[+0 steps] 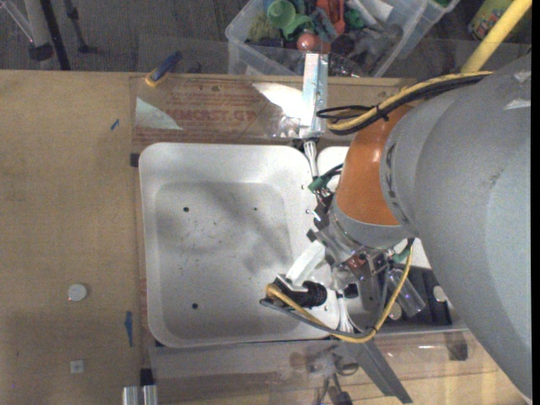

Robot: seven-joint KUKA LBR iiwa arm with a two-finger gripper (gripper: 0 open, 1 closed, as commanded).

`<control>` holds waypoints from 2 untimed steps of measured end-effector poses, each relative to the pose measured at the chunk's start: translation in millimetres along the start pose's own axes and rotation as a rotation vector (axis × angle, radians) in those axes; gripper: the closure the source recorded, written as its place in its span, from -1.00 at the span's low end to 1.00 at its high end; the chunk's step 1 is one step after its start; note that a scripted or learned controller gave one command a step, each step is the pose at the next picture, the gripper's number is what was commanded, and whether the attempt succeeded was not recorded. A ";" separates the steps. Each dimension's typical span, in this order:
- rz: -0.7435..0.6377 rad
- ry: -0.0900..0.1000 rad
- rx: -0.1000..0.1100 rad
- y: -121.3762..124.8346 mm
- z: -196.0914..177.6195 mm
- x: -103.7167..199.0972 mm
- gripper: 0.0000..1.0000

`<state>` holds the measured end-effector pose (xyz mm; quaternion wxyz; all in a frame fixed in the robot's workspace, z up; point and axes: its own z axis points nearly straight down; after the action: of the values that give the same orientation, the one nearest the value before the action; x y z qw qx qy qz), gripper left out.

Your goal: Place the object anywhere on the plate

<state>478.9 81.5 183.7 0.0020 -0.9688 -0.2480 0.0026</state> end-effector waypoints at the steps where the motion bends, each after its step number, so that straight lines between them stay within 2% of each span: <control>1: -0.374 0.002 -0.005 -3.2 21.1 89.5 1.00; 2: -0.472 0.001 -0.005 -31.8 65.5 162.2 1.00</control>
<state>605.4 187.5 117.7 0.0002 -0.8838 -0.4679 0.0009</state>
